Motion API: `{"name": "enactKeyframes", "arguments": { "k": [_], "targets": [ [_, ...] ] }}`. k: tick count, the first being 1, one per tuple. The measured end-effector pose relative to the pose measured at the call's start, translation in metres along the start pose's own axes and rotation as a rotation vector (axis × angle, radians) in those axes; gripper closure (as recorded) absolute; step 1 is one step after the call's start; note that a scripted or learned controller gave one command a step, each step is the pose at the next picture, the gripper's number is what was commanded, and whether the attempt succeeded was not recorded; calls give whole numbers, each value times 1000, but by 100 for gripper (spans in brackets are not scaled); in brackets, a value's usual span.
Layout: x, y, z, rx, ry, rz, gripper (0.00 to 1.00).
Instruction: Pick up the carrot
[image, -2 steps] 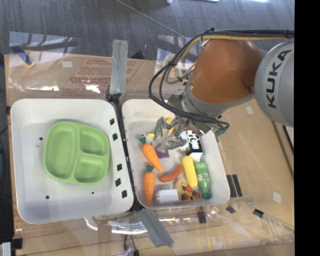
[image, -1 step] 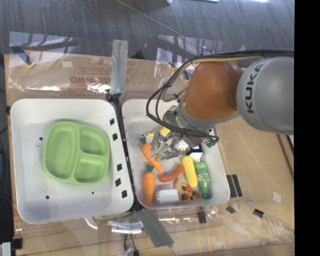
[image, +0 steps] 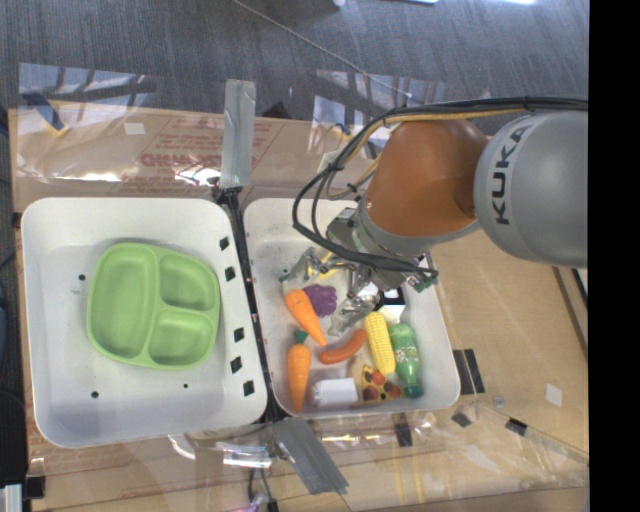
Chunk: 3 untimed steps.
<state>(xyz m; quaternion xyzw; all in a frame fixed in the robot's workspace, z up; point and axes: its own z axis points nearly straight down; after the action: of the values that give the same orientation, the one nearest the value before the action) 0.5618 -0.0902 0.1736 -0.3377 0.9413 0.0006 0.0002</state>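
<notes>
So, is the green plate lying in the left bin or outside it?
In. The green plate lies flat inside the left bin, its three compartments facing up, with the bin's white floor visible all around it.

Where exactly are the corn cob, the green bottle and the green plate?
corn cob (image: 379, 342), camera view, middle of the yellow cob.
green bottle (image: 405, 356), camera view, its body.
green plate (image: 152, 303), camera view, ridge between compartments.

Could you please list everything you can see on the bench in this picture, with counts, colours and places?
bins: 2, white, side by side; left bin, right bin
plate: 1, green, three compartments, left bin
carrots: 2, orange, right bin's left side; upper, lower
grapes: 1, purple, beside upper carrot
sausage: 1, reddish
corn: 1, yellow
bottle: 1, green, right edge
block: 1, white
gripper: 1, metallic, over right bin
arm: 1, grey and orange
</notes>
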Motion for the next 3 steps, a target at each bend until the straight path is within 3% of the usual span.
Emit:
{"name": "enactKeyframes", "arguments": {
  "k": [1, 2, 3],
  "targets": [
    [25, -3, 83, -1, 0, -25, 0],
    [26, 19, 83, -2, 1, -49, 0],
    [23, 21, 72, -1, -1, -57, 100]
  ]
}}
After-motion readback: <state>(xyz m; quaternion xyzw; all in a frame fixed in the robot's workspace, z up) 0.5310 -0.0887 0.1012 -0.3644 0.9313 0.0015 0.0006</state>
